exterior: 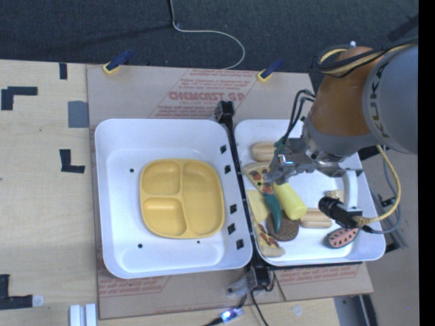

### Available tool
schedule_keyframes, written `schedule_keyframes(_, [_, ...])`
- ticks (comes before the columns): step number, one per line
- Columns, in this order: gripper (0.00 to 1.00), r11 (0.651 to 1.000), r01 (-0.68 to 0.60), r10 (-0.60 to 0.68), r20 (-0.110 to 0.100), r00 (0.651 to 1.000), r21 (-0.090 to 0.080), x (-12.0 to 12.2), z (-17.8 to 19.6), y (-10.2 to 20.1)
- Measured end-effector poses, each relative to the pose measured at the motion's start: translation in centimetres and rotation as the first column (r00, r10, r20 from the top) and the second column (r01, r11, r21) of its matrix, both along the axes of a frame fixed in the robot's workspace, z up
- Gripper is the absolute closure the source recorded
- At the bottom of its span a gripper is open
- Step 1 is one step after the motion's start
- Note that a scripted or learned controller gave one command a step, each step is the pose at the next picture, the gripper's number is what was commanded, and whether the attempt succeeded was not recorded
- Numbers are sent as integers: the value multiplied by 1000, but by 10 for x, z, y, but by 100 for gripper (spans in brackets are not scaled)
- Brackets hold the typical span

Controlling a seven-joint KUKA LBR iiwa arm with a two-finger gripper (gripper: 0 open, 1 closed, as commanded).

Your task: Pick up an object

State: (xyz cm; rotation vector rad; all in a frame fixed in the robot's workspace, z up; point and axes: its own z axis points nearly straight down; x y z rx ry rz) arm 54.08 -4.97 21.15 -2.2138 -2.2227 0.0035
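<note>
We see the gripper low in the right bin, just above a cluster of toy food — a yellow block, a teal piece, a brown round piece. Whether it grasps anything we cannot tell. The left bin holds a yellow divided plate.
</note>
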Motion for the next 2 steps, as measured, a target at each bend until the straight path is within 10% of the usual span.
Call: schedule_keyframes(2, [100,1000,-2,2,-1,1000,0,-51,1,95])
